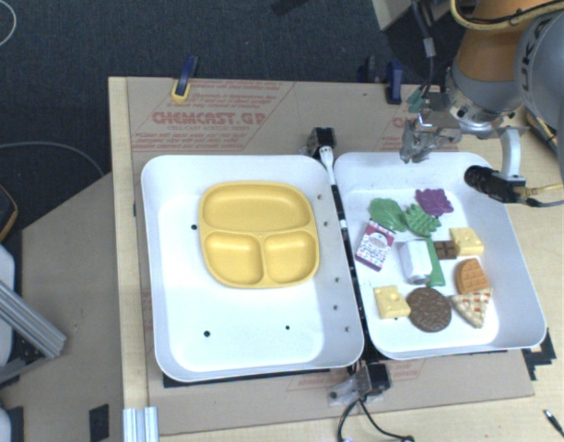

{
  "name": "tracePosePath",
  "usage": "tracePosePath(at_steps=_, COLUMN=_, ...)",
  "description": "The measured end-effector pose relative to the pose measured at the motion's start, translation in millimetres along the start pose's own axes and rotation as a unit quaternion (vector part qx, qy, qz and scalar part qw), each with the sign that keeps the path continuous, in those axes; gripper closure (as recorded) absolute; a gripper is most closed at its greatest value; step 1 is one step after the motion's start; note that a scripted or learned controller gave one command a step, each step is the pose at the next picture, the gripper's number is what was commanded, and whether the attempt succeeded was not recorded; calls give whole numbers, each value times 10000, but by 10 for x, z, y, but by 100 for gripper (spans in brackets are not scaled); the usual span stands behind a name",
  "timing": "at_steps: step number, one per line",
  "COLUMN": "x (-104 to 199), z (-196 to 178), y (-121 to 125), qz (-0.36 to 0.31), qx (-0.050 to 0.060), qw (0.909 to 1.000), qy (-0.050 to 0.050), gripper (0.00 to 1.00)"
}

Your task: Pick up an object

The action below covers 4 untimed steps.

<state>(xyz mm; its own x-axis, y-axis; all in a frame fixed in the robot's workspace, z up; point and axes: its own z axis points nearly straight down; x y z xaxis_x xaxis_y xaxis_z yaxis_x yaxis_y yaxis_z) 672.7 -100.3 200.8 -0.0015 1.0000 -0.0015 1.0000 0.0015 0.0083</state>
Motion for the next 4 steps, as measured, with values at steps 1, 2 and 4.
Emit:
tracePosePath(at_steps=1, x=1, z=-265, y=14, qz=2, qx=11, qw=10000, qy=1, gripper=100)
tracePosePath(at_steps=2, x=610, z=-280, y=-57, qz=-21, qx=49, qw=10000, qy=17, gripper=100)
tracePosePath(at_steps=4, x=915, z=-336, y=-216, qz=1, qx=33, qw=10000, qy=8, gripper=100)
